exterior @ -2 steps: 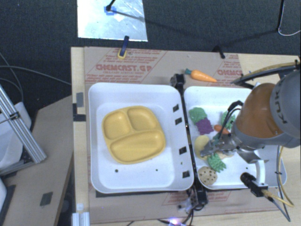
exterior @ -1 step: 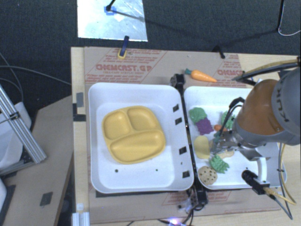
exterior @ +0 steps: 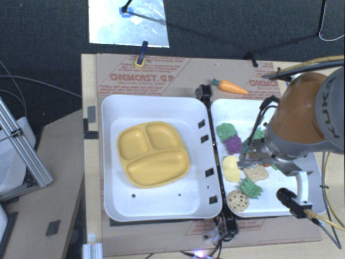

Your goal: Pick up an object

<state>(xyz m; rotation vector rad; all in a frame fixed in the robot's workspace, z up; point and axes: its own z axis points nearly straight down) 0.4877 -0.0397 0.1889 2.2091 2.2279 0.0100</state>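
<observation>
My pincer (exterior: pixel 252 161) is down in the right bin (exterior: pixel 302 209), among the toy food near that bin's left wall, and from this slant I cannot tell whether it is open, closed or gripping anything. Just beside it lie a pale yellow piece (exterior: pixel 232 169) and a tan flat piece (exterior: pixel 256 173), too close under my wrist for me to say whether I touch either. The yellow piece is roundish, its longer side running roughly up and down the view. Above them sit purple grapes (exterior: pixel 233 143) and a green leafy piece (exterior: pixel 226 130), touching each other. Below are a small green sprig (exterior: pixel 250 188) and a dotted cookie (exterior: pixel 237 200), the cookie close to the bin's near-left corner.

All these crowd the left half of the bin, hard against the divider; my own arm (exterior: pixel 302 115) covers the right half.

The left bin (exterior: pixel 116 117) holds a yellow divided plate (exterior: pixel 153 154) near its middle, with bare white floor all round. A toy carrot (exterior: pixel 230 86) lies outside on the board behind the right bin, long axis left to right, tip pointing right.
</observation>
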